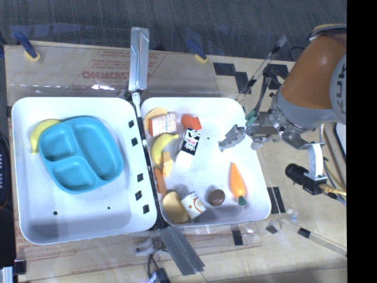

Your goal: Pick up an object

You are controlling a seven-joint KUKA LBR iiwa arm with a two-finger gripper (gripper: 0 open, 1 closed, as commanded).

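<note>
faint red lettering runs across the clear sheet (112,69) that lies on the tabletop (283,217) behind the two bins; it is seen reversed and washed out, and only a word beginning like "chemcast" can be made out, with smaller lines above it too blurred to read. the small black-and-white carton (190,141) in the right bin (254,158) bears print too small to read. the orange box (162,124) beside it shows a label, also illegible.
</note>
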